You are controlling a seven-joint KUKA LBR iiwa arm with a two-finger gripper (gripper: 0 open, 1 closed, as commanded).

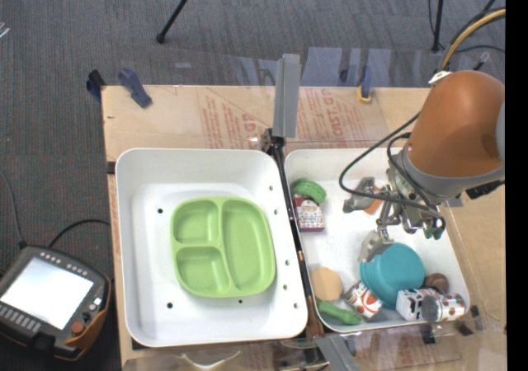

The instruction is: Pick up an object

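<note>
Camera view showed the gripper (378,239) just above the teal bowl (394,273), finger state indeterminate; bowl judged light, rigid, slippery, best gripped at rim

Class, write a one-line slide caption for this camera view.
KUKA arm's gripper poised above a teal bowl in the cluttered right bin; green divided tray sits in left bin.

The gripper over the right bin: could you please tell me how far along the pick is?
Done: the arm has reached the right bin, with the gripper low beside the teal bowl. In hand: nothing visible between its fingers. Left: grasping and lifting an object; the bowl, the small carton and the green tray in the left bin all lie at rest.
</note>
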